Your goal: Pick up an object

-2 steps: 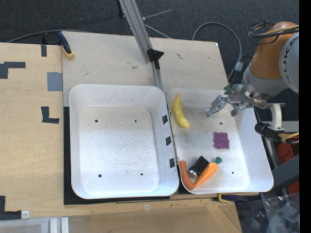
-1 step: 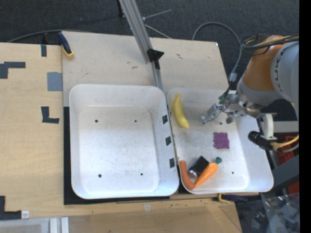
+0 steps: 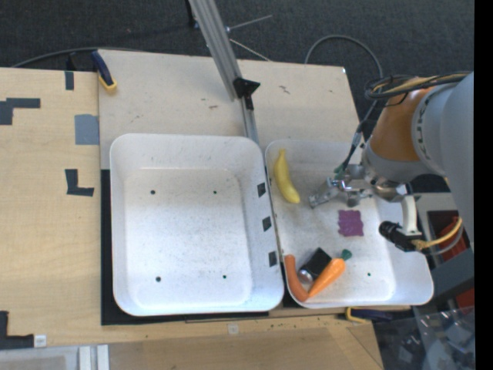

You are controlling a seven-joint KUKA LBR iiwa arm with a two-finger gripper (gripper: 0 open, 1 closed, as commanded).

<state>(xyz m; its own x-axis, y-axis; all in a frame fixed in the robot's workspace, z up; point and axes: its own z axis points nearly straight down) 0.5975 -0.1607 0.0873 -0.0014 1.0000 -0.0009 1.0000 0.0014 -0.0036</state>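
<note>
The banana (image 3: 286, 179) lies along the left wall of the right bin (image 3: 400, 287), light, smooth and curved, probably a toy; gripping across its middle looks safest. Nearby lie 1 flat purple piece (image 3: 350, 223) and 1 carrot (image 3: 326, 277). The end effector (image 3: 322, 200) hovers just right of the banana; whether it is spread cannot be told.

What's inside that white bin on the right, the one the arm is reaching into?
The right bin holds a banana, a purple square, two carrots and a small black block. The arm covers the bin's far right corner.
</note>
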